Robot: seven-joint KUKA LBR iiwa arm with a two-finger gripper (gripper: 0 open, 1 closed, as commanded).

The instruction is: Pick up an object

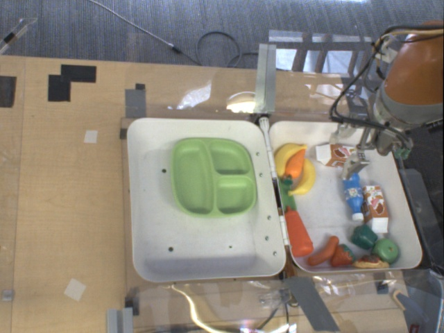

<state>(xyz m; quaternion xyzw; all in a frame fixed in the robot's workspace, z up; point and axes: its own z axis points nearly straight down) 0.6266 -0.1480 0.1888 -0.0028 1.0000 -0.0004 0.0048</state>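
The right bin (409,207) holds several toy foods. A yellow banana (306,177) lies at its left with a small orange carrot (294,164) across it. A blue bottle (353,194) lies in the middle, next to a white and red carton (376,207). Another small carton (332,154) sits near the back. My gripper (356,161) hangs from the grey arm with its orange band (414,75), just above the top end of the blue bottle. Nothing shows in its grasp.
Along the right bin's front lie a long orange-red piece (299,233), a red sausage (323,250), a dark green item (363,236) and a green apple (388,250). The left bin (149,220) holds a green divided plate (213,175). Cables hang beside the wrist.
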